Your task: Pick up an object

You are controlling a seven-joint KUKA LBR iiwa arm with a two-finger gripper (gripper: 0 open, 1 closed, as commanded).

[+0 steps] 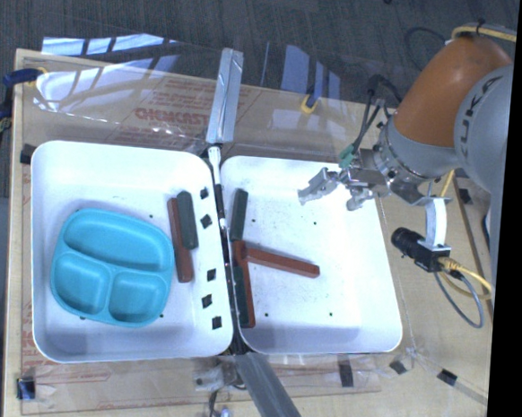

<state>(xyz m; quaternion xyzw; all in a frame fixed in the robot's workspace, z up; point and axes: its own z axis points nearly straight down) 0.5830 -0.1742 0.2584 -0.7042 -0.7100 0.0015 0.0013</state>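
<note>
camera view is showing the hand hovering open and empty at one o'clock in the right white plastic bin; the long reddish-brown flat stick is lying at seven o'clock from it, risking a missed, glancing grasp.

Bright, even overhead light; glare streaks the clear sheet at top left; shadows soft; focus slightly soft.

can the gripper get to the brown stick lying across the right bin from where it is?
Probably yes. The gripper hangs over the right bin's far side, and the brown stick lies flat on the floor with nothing over it.
</note>
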